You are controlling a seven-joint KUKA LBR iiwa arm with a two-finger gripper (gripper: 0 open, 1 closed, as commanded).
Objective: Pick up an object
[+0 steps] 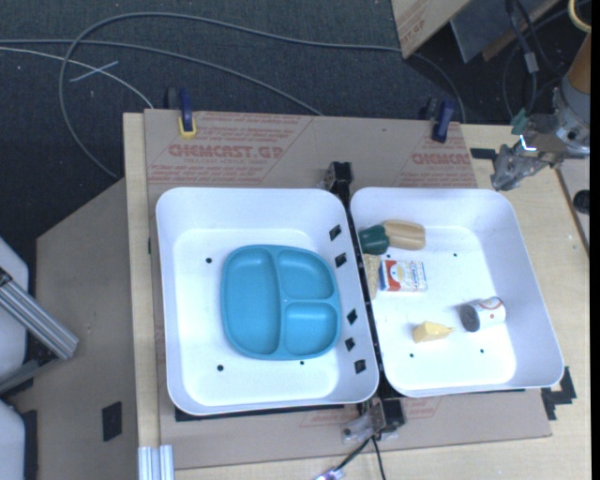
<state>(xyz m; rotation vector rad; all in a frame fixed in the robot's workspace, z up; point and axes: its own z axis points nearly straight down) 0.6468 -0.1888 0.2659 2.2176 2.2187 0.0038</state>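
Left bin (178,281) holds blue tray (279,302); right bin (511,281) four small items.

Two blue clamps, one at upper left (187,111) and one at upper right (442,120), grip the back edge of a brown board (281,145) printed with red lettering. Grey cables (103,56) loop over the dark carpet (281,47) along the top of the frame. A cardboard box (424,19) sits at top right, and a metal rail (33,314) slants in at the left edge.
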